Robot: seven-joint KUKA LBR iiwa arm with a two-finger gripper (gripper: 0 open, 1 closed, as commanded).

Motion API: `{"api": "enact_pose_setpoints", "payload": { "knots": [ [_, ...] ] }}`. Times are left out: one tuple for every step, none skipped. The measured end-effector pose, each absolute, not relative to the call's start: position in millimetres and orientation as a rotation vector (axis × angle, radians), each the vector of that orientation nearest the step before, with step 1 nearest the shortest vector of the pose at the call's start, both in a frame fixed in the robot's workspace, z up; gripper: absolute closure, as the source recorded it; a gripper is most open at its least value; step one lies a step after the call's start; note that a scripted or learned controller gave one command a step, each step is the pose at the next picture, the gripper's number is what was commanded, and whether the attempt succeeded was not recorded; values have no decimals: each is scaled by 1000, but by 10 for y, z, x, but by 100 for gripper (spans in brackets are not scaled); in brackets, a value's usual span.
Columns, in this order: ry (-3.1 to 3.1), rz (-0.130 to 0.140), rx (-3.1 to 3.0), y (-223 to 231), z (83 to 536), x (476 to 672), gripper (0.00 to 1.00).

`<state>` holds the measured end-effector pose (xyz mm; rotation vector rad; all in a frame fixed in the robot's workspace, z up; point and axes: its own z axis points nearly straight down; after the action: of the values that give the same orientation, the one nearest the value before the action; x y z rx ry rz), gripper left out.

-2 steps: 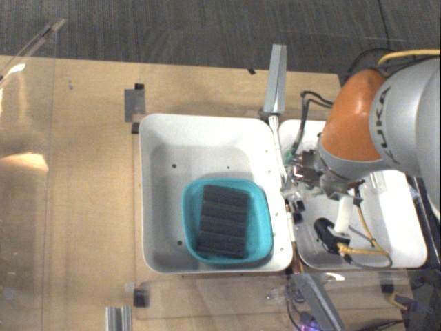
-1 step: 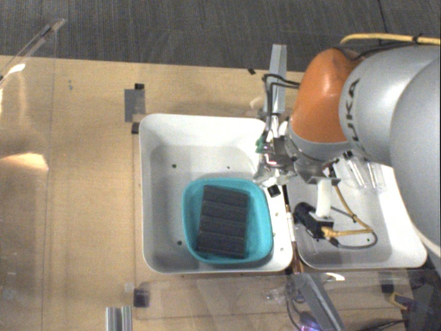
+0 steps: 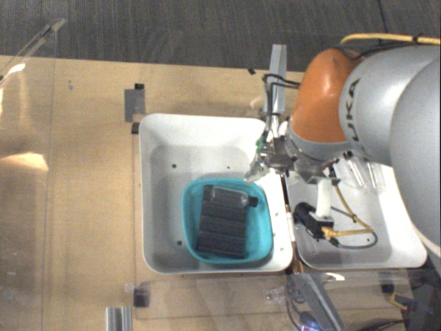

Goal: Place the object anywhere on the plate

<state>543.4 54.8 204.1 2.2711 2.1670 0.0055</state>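
a dark ridged block [image 3: 222, 226] lies flat on a teal plate [image 3: 189, 216], which sits in the near half of the left bin [image 3: 160, 178]. the block covers most of the plate's floor. its long side runs from the far edge toward the near edge, leaning a little to the left at the near end. at its far end there is a paler, glossy part, with a small black knob sticking out to the right.

the gripper [image 3: 256, 169] hangs at the far right corner of the plate, close to the wall between the left bin and the right bin [image 3: 413, 254]. its tip is just beyond the plate's rim. the block is nearer the camera and to the left of the gripper, close to it but apart from it. whether the gripper is spread or pressed together cannot be told from this angle.

the arm [image 3: 386, 109], grey with an orange band, reaches in over the right bin. both bins rest on a pale wooden bench [image 3: 69, 205].
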Motion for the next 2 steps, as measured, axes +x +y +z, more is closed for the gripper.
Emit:
{"api": "enact_pose_setpoints", "payload": {
  "knots": [
    [2314, 11, 2114, 157, 3126, 5097, 0],
    [2349, 14, 2068, -361, 4380, 5068, 0]
  ]
}}
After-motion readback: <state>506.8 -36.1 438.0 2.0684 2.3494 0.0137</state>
